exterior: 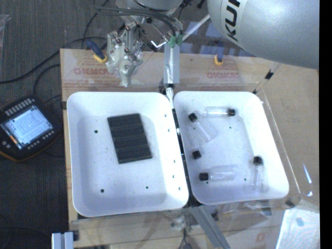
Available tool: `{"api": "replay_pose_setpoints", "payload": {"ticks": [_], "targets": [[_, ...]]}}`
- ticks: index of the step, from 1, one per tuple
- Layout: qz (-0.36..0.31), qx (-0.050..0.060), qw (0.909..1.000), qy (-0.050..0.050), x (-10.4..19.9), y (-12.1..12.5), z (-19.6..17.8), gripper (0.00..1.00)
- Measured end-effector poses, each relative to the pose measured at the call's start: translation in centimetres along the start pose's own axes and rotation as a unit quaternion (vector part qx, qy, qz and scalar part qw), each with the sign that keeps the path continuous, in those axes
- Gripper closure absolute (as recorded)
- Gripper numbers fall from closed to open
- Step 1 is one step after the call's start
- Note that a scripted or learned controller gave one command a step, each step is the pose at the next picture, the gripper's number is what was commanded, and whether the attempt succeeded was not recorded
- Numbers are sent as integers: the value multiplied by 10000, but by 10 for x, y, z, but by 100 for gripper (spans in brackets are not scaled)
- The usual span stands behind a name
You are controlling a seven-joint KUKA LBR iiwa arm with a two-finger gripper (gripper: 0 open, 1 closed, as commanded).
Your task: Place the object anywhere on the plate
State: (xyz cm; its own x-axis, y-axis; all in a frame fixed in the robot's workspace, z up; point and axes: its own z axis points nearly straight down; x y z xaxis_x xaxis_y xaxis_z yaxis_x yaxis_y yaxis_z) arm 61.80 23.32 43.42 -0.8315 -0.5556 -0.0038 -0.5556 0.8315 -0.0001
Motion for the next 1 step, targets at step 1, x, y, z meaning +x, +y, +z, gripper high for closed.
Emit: {"api": "replay_pose_setpoints", "payload": {"ticks": [1], "targets": [[-1634,-10,9866,-3,-19,-13,20,100]]}}
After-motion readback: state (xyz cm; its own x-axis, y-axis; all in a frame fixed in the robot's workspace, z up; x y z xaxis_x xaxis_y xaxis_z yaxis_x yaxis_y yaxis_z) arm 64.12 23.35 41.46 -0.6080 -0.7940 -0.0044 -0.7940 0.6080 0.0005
